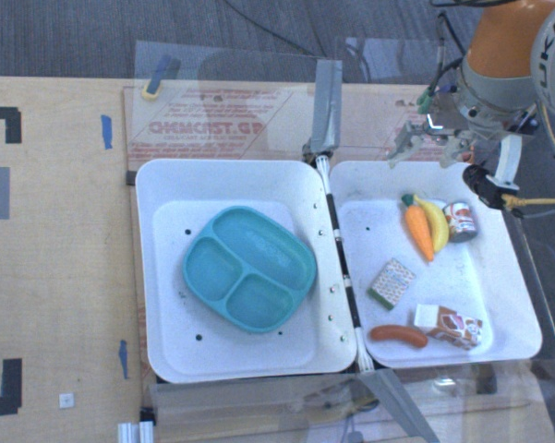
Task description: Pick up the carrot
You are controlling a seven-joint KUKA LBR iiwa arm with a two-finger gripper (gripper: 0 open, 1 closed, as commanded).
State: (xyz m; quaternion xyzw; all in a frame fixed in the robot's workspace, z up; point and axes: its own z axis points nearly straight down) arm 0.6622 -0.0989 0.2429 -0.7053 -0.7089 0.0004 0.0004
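The orange carrot (418, 232) with a green top lies in the right bin (499, 289), toward its back, pointing at the front. A yellow banana (436, 221) lies against its right side. My gripper (432, 145) hangs above the bin's back edge, some way behind the carrot and apart from it. Its fingers stand open with nothing between them.
A small red and white can (460, 221) sits right of the banana. A chequered block (392, 283), a red sausage (399, 336) and a small carton (450, 326) lie nearer the front. The left bin (166, 192) holds a blue divided plate (249, 268).
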